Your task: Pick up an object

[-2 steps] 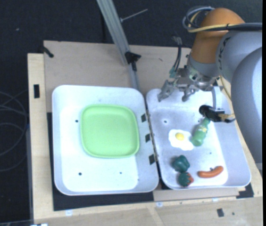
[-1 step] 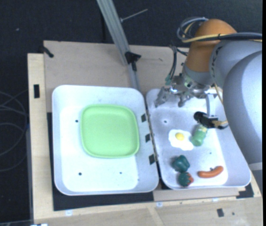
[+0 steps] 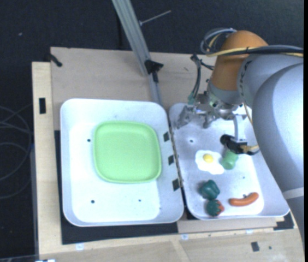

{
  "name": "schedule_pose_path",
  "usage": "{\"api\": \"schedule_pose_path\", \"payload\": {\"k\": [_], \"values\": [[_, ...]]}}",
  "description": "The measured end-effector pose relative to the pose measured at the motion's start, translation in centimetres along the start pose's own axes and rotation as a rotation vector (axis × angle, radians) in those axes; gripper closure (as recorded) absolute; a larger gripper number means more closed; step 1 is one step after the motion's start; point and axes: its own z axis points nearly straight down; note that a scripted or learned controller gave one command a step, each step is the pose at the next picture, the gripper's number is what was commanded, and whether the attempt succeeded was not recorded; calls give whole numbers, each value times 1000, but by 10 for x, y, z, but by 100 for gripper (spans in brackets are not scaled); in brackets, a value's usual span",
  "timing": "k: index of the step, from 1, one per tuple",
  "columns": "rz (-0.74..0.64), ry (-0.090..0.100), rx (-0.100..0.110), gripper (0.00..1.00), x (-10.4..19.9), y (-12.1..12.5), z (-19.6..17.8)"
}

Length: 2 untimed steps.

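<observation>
In the camera view you have two shallow white bins: the left bin [image 3: 77, 201] carries one smooth, square, pale-green plate [image 3: 126, 151]. The right bin [image 3: 192, 146] holds five small toy foods: one flat fried egg [image 3: 209, 161], one light-green cup-like piece [image 3: 230, 159] just right of it, two dark-green peppers [image 3: 209, 189], the nearer one [image 3: 214, 207] showing some red, and one orange-red sausage [image 3: 243, 200] at the near right. Your gripper [image 3: 204, 115] sits at the bin's far end, well apart from them; how wide it stands you cannot tell.
</observation>
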Motion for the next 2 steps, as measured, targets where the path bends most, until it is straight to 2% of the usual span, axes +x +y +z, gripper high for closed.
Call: {"api": "schedule_pose_path", "payload": {"k": [1,2], "values": [[0,0,-3,100,-1,1,-12],[0,1,-5,100,-3,0,-56]]}}
